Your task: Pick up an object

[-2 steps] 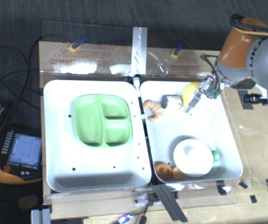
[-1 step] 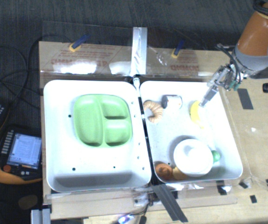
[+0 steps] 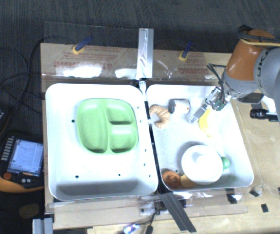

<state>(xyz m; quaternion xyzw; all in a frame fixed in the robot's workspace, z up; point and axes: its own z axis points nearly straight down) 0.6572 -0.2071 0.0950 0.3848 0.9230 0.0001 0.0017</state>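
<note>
- Right now, the right bin (image 3: 171, 140) is where the action is; the green tray (image 3: 105, 126) lies in its neighbour, untouched.
- White bowl (image 3: 200, 162) sits at that bin's near edge.
- Yellow piece (image 3: 205, 123), by the bin's far right wall, looks like the target.
- Gripper (image 3: 205, 108) hangs just above it. Open or closed? Cannot tell, and nothing is visibly held.
- This is the approach step: next, centre over the yellow piece and descend.
- Reddish print behind the bin is unreadable.
</note>
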